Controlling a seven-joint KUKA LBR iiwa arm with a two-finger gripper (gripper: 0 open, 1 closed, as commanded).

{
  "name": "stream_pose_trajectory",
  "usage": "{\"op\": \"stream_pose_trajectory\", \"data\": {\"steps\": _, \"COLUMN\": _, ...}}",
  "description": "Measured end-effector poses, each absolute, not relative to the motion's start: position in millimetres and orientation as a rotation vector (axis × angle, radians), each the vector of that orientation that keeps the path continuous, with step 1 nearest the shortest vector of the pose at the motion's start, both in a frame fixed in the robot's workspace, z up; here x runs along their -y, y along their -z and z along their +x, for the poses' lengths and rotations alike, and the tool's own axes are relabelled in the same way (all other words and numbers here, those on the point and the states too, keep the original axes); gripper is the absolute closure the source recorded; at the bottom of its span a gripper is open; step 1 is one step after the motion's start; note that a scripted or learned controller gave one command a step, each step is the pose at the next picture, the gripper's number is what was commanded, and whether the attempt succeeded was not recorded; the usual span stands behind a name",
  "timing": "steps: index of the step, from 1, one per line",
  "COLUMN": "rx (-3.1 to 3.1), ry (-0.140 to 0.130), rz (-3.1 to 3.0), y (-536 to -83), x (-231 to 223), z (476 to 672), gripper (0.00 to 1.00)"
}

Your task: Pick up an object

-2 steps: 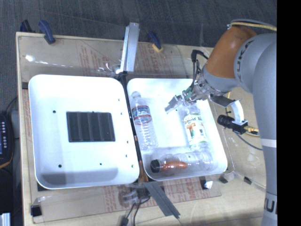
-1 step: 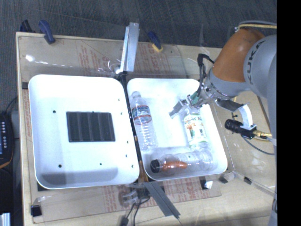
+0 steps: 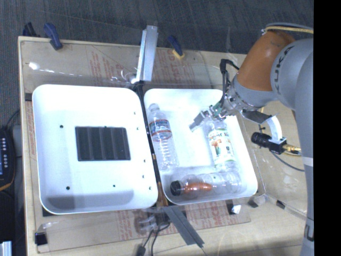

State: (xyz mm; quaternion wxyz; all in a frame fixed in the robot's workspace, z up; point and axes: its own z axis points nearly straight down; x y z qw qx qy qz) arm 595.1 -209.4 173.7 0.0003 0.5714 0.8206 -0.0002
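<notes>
The tabletop is a pale wooden board under a clear, glossy sheet with red print, held by blue clamps along its far edge. The arm enters from the right, smooth grey casing with a rounded orange band, cut off at the frame's edge.

The left bin is a shallow white plastic tray with rounded corners; a dark ribbed rectangular panel lies flat at its middle. The right bin, of the same make and touching it along a dark seam, holds three bottles.

A clear plastic water bottle with a blue-and-white label lies by the bin's left wall, long axis running near to far, cap toward the far side. A second clear bottle lies crosswise along the near wall, dark cap pointing left, with reddish-brown content inside; its right end is hard to make out against the white. A third bottle, white-labelled with orange and green marks, lies near the right wall, long axis near to far, its top end toward the far side and hidden beneath the gripper.

The gripper hangs low over that top end. Its metal parts blur together there, so whether the jaws are open, closed or gripping cannot be told.
</notes>
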Motion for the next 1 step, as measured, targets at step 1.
{"op": "stream_pose_trajectory", "data": {"steps": 1, "rx": -2.58, "ry": 0.001, "rz": 1.789, "y": -184.2, "x": 208.7, "z": 595.9, "gripper": 1.0}}
